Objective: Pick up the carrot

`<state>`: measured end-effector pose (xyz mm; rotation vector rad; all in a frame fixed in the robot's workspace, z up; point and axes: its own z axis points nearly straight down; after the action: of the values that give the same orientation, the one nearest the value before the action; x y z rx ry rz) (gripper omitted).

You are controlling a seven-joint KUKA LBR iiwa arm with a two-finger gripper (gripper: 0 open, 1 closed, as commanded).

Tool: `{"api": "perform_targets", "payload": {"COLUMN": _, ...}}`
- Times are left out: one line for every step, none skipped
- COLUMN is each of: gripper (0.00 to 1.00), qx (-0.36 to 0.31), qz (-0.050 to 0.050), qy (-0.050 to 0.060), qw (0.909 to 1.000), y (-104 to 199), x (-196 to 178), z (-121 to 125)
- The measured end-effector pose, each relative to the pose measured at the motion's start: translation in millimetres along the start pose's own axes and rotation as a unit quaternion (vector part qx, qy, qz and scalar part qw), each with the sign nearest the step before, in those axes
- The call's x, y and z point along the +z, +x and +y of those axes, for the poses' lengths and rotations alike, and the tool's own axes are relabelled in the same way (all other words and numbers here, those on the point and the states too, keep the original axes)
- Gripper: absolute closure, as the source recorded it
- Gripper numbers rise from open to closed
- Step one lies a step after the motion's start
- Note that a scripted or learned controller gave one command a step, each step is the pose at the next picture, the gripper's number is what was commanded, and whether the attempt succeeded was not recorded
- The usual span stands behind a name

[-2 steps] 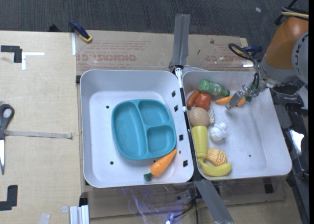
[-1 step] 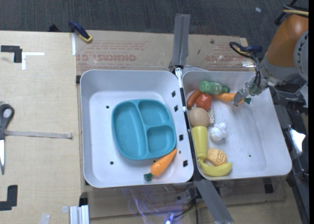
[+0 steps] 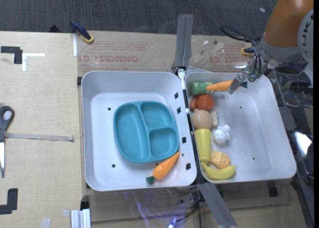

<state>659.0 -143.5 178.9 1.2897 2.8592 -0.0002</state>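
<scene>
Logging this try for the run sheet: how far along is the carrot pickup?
Done: the gripper is at the tip of the orange toy carrot with a green top, at the far end of the right white bin.
In hand: no grasp is clearly visible.
Left: securing and lifting it.
A second orange carrot lies against the blue divided plate, well away from the gripper.

glossy plastic carrot [image 3: 166, 166], matt bins [image 3: 94, 137]

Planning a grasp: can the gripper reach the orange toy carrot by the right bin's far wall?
Probably yes: the gripper is at the tip of the orange toy carrot, and nothing lies over it.
</scene>
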Motion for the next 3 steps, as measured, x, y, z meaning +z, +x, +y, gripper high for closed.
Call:
{"api": "perform_targets", "payload": {"gripper": 0.00, "qx": 0.000, "qz": 0.000, "qy": 0.000, "qw": 1.0000, "y": -0.1, "x": 0.0, "z": -0.2}}
{"api": "perform_targets", "payload": {"gripper": 0.00, "qx": 0.012, "qz": 0.000, "qy": 0.001, "qw": 0.9999, "y": 0.5, "x": 85.6, "z": -4.9}}
{"api": "perform_targets", "payload": {"gripper": 1.00, "qx": 0.010, "qz": -0.001, "qy": 0.000, "qw": 0.9999, "y": -0.3, "x": 74.8, "z": -4.2}}
